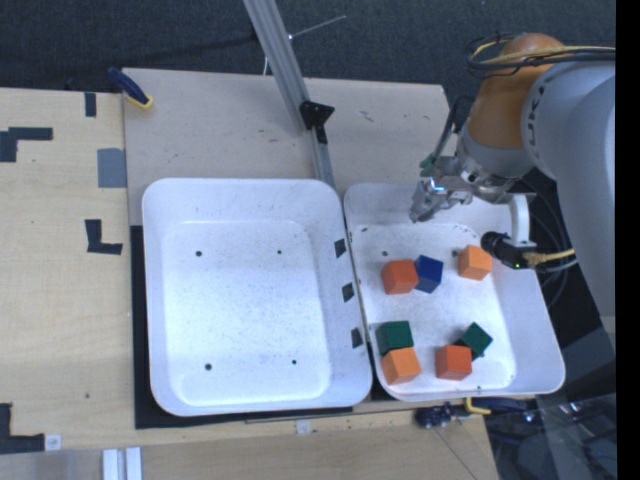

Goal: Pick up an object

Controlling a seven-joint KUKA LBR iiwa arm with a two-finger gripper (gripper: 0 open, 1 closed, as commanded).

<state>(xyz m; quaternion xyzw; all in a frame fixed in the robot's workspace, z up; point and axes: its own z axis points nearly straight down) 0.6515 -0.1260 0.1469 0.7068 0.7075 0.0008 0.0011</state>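
While the arm (560, 118) reaches in from the right, its pincer (432, 204) hangs over the right bin's (540, 363) far rim; its state cannot be determined. Within that bin lie 7 blocks: 4 orange (400, 276), 2 green (394, 335), 1 blue (429, 272).

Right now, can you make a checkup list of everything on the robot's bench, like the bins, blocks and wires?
Surface: bench bears left bin and right bin, side by side.
Job's things: in the right bin, four orange blocks, one blue block, two green blocks.
Clutter: blue and yellow tool at the bench's far left corner.
Grippers: gripper over the right bin's far edge, holding nothing seen.
Cables: wires looped over the arm.
Surroundings: slanted metal pole, dark floor.
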